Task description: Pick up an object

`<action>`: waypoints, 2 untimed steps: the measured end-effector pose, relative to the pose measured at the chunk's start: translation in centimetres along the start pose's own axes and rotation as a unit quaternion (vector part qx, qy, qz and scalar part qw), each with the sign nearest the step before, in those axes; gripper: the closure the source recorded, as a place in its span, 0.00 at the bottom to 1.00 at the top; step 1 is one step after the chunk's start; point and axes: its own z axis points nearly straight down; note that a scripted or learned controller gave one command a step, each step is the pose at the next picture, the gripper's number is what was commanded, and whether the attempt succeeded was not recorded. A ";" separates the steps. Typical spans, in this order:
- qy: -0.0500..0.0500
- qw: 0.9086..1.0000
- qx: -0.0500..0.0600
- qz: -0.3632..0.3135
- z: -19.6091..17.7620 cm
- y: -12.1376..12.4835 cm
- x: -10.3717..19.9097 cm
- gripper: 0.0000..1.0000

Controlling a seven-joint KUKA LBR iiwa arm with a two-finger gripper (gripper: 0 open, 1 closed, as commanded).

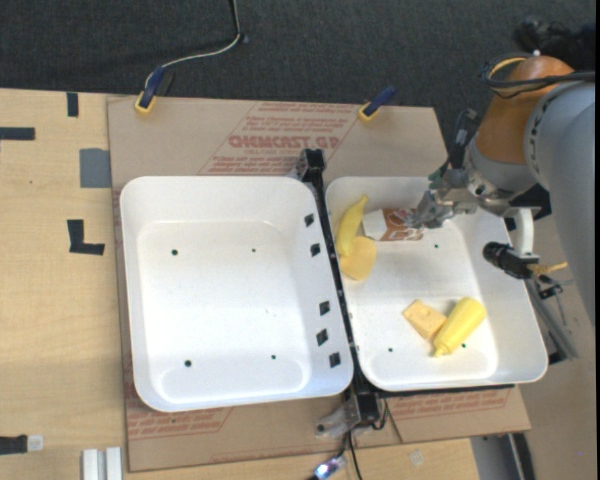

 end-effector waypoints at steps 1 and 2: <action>0.000 1.000 -0.005 0.001 0.1 0.9 1.4 1.00; -0.001 1.000 -0.005 -0.001 0.2 0.9 1.4 1.00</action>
